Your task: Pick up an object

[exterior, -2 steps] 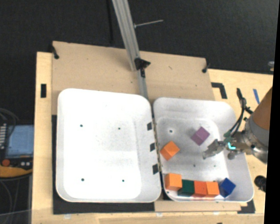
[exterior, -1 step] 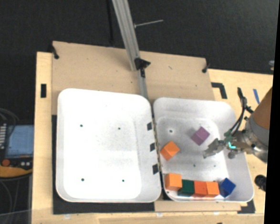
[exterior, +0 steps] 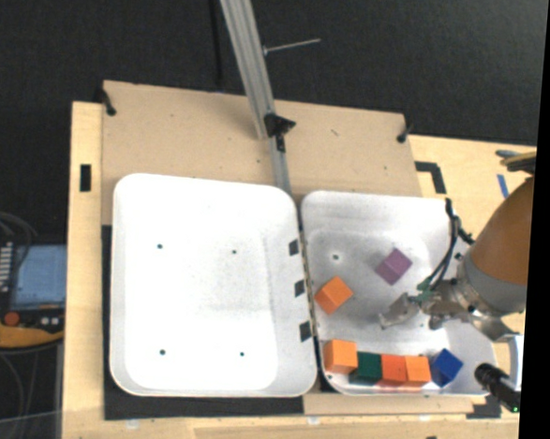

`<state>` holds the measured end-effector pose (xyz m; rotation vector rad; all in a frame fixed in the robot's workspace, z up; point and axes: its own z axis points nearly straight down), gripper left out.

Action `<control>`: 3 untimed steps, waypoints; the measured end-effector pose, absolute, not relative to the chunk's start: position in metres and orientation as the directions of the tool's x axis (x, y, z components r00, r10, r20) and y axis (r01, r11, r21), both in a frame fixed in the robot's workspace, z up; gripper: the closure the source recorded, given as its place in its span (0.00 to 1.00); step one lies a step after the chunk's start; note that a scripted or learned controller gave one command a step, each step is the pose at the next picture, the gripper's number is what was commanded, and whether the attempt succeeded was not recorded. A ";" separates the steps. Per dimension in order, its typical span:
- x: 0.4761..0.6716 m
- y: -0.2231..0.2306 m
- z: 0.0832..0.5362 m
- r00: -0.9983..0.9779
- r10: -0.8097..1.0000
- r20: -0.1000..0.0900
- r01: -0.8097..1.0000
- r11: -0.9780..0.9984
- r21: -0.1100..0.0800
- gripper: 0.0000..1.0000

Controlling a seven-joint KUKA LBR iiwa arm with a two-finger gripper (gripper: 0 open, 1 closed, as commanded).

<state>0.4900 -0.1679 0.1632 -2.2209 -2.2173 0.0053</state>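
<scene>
I see my arm reaching in from the right, over the right bin (exterior: 369, 211). The end effector (exterior: 402, 312) hangs low in that bin, and I see no block between its fingers, so nothing is picked up yet. I think the job is only at the start: the arm is close, but the grab and the lift are both left to do. I cannot tell if the fingers are apart or together (they are small and blurry from up here).

All the blocks sit in the right bin. The purple block (exterior: 395, 265) is near the end effector, up and a little to the left of it, not touching. The orange block (exterior: 334, 294) lies to the left, close to the bin's left wall, a bit farther off. Along the bottom wall there is a row: an orange block, a green block (exterior: 369, 367), two more orange ones, and a blue block (exterior: 446, 366) at the right end. That row is below the end effector. The left bin (exterior: 123, 250) is beside it on the table (exterior: 88, 144).

I guess the purple block is the easiest one to go for.
</scene>
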 end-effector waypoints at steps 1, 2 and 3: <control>0.494 -0.170 0.102 0.002 1.000 -0.001 1.000 -0.002 -0.004 0.00; 0.495 -0.171 0.098 0.006 1.000 0.000 1.000 -0.006 0.001 0.00; 0.496 -0.171 0.109 0.014 1.000 0.000 1.000 -0.014 0.005 1.00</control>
